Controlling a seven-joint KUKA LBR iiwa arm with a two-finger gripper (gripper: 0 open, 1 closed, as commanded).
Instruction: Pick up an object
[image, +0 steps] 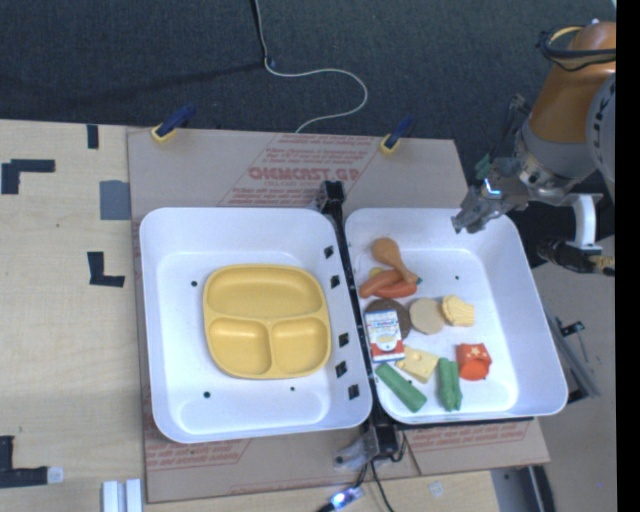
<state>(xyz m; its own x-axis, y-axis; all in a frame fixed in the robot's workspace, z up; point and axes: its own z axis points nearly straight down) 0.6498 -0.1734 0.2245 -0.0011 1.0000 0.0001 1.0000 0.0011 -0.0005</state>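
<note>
My gripper hangs over the far right corner of the right bin, with nothing seen between its fingers. Play food lies in the left and middle of that bin. A chicken drumstick and a carrot lie nearest the divider. Below them are a ketchup packet, a tan round slice, a yellow corn piece, a cheese wedge, a red pepper piece and two green vegetables. The gripper is well up and right of all of them.
The left bin holds a yellow divided plate. Both bins sit on cardboard held by clips. A white cable runs across the dark floor behind. The arm comes in from the upper right.
</note>
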